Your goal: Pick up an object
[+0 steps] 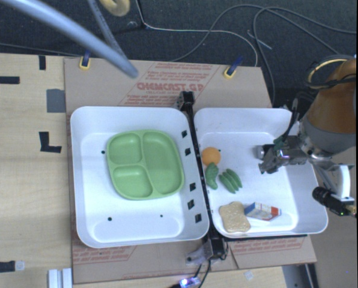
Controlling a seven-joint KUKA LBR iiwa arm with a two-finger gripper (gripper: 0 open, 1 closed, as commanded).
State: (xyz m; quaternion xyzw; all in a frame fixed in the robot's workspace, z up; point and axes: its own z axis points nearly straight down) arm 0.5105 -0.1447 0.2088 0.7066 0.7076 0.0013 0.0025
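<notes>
Over in the right bin (pixel 287 120), the bread slice (pixel 234 217) sits at the front looking soft and light, best pinched across its short sides. Behind it, the green pods (pixel 229 180) and small orange (pixel 211 156) look slippery. Gripper (pixel 268 159) hovers mid-bin, fingers too blurry to tell.

Five small items (pixel 229 180) in right bin (pixel 299 221)

My gripper (pixel 268 159) hangs over the right bin (pixel 287 120), right of the fruit (pixel 211 156); the divided plate (pixel 145 164) lies left of it.
</notes>
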